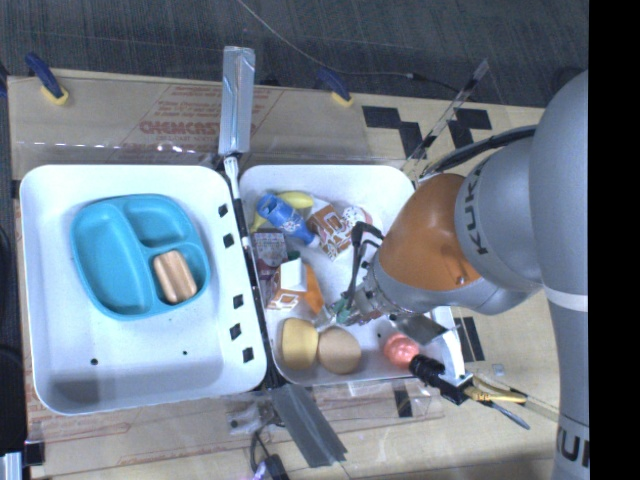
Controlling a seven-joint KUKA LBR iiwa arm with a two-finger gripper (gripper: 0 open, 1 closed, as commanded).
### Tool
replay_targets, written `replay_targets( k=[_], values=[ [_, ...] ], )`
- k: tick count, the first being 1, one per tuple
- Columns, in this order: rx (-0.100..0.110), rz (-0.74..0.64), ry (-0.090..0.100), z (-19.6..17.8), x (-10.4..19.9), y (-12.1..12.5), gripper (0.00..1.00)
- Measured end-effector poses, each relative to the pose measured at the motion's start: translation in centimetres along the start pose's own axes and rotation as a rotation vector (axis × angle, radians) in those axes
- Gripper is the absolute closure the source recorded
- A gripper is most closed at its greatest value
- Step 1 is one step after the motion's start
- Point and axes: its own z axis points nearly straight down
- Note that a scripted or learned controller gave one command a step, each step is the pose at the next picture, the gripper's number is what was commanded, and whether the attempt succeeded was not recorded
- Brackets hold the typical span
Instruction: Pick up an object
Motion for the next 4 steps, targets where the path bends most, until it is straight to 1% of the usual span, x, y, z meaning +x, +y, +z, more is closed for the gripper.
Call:
replay_targets(
  k=[1,2,3,4],
  values=[
    [0.003,0.405,0.002,-9.1,3.3,1.8,1.0],
    [0.009,0.468,0.003,-8.9,11.6,3.5,1.0],
    [0.004,0.41,0.001,-9.0,8.0,5.3,1.0],
    [0.005,0.409,0.001,-9.0,8.0,5.3,0.0]
  ],
)
